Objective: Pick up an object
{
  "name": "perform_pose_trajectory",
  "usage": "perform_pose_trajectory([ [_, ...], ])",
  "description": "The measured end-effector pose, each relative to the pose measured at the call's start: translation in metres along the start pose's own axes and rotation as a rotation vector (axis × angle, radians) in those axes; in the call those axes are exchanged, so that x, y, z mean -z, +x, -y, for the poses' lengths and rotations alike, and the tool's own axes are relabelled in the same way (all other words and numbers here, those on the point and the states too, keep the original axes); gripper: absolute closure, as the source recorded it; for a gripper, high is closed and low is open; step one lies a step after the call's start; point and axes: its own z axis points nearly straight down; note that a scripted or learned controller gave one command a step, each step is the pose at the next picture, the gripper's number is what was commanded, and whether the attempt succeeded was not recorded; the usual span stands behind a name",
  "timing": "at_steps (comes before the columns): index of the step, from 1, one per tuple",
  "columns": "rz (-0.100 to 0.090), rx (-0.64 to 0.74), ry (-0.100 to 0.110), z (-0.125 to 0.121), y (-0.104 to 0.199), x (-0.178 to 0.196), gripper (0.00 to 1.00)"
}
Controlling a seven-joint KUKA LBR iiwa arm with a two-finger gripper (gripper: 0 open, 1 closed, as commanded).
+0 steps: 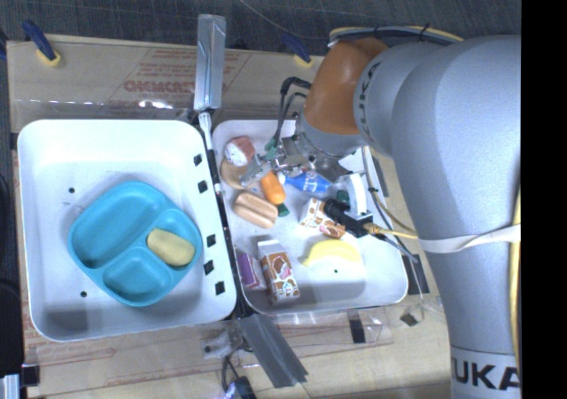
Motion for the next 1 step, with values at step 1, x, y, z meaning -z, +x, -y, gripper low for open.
perform_pose_trajectory([
  [1,-0.007,-0.261,0.003,-0.0141,-0.0189,-0.002,0.0],
])
